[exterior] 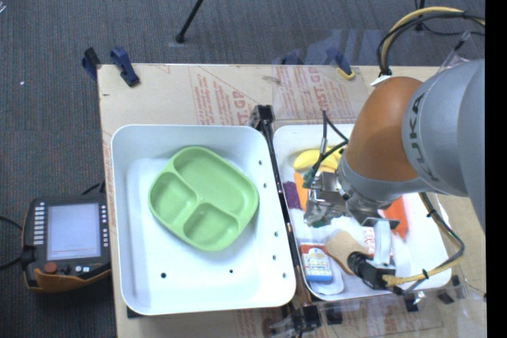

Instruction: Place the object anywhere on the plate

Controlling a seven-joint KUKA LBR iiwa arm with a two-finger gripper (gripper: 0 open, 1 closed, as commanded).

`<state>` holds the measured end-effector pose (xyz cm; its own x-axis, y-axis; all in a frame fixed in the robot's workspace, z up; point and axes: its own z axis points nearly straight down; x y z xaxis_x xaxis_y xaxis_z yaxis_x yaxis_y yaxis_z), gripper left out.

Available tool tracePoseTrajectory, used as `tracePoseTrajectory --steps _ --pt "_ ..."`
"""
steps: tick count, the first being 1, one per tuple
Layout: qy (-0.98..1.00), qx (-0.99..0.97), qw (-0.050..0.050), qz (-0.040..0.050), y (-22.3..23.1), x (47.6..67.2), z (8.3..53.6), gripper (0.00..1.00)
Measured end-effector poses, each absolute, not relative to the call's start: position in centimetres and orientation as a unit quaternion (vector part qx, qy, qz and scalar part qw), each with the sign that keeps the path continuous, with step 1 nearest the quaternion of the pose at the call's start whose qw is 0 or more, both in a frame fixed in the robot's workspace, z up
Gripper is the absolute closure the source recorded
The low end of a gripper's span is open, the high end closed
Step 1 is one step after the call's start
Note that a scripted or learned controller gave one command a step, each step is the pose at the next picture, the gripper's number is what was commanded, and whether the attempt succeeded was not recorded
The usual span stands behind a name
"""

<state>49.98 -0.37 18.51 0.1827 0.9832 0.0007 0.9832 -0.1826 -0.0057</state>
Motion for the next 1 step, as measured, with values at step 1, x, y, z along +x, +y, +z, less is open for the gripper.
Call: tracePoseTrajectory --steps 1 --pt "-0.639 -0.769 0.002 0.0016 -0.40 49.98 18.52 0.00"
